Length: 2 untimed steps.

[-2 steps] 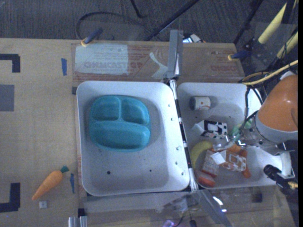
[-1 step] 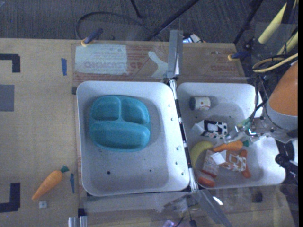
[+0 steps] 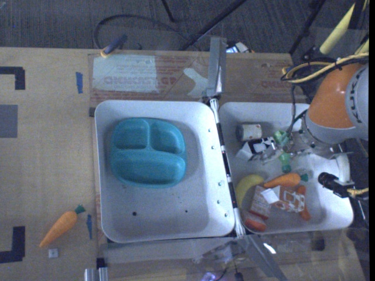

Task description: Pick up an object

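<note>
The right bin (image 3: 340,212) holds a heap of small things. There is a short cylindrical can (image 3: 250,132) at the back and a black-and-white item (image 3: 262,147) in front of it. A yellow rounded piece (image 3: 248,185), an orange carrot (image 3: 283,180), a red-and-white packet (image 3: 276,200) and a red piece (image 3: 255,222) lie toward the front. My gripper (image 3: 288,150) reaches down from the grey arm with the orange band (image 3: 329,105). It sits among small green pieces (image 3: 282,138), just right of the black-and-white item and above the carrot.
The left bin (image 3: 111,215) holds a blue divided plate (image 3: 149,151). A second toy carrot (image 3: 58,228) lies on the bench outside, at the front left. A metal divider (image 3: 225,168) separates the bins. Cables and a black connector (image 3: 330,183) hang at the arm's side.
</note>
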Tool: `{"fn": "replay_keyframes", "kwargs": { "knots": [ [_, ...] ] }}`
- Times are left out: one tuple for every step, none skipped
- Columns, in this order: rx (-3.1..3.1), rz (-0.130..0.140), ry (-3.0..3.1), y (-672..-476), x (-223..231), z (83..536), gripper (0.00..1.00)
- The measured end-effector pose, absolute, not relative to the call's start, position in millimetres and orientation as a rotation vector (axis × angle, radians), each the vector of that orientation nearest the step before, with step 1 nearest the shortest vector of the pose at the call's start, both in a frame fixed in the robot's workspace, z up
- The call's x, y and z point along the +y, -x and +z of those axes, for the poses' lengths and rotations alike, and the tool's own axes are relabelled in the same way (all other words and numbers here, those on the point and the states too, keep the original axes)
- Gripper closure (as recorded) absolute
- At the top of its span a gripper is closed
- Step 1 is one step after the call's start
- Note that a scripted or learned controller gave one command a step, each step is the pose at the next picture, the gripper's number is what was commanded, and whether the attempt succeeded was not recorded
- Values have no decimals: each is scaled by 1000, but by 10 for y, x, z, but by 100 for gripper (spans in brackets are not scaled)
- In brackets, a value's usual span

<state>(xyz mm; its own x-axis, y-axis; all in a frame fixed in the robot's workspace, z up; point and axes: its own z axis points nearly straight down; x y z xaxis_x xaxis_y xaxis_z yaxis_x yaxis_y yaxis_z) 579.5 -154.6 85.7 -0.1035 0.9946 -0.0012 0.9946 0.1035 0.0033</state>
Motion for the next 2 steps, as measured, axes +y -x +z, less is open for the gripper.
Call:
{"fn": "replay_keyframes", "kwargs": {
  "knots": [
    [2325,8,-2100,-5812,-1558,973,100],
    [2290,2,-2148,-5969,-933,2029,100]
  ]
}}
